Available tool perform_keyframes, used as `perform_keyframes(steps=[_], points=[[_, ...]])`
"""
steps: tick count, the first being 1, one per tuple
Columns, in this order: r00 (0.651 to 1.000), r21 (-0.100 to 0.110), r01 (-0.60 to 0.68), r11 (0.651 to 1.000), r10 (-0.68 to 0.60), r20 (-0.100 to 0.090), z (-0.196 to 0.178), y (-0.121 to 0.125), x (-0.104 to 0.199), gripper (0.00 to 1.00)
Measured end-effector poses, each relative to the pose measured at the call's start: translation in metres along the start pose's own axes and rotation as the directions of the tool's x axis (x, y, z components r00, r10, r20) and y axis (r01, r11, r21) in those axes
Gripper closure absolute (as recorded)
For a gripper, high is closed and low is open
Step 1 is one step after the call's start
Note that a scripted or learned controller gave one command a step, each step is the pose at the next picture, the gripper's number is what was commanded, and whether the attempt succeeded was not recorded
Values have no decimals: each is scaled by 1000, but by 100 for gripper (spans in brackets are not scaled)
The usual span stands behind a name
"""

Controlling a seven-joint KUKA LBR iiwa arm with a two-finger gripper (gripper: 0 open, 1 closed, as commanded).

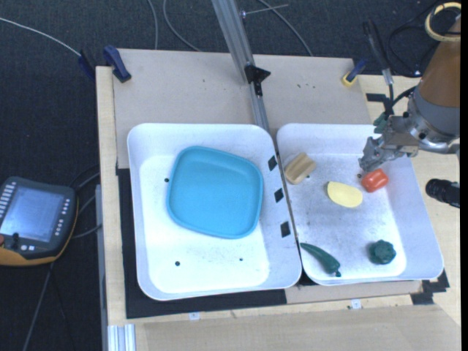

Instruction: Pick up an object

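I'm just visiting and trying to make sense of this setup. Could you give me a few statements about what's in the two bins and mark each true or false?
1. A blue plate lies in the left bin. True.
2. The gripper is over the left bin. False: it is over the right bin, next to a red object.
3. A yellow object lies in the right bin. True.
4. The tan block sits on the blue plate. False: it is in the right bin, near its left wall.
5. A green pepper lies near the right bin's front edge. True.
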State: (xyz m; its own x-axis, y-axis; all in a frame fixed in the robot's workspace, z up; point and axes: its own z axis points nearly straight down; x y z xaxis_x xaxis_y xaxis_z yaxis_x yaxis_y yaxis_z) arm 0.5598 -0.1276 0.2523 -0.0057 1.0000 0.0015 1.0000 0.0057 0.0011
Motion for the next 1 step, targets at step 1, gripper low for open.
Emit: perform_keyframes(steps=[1], points=[[1000, 1, 0, 1000, 0, 0, 12, 1, 59, 100]])
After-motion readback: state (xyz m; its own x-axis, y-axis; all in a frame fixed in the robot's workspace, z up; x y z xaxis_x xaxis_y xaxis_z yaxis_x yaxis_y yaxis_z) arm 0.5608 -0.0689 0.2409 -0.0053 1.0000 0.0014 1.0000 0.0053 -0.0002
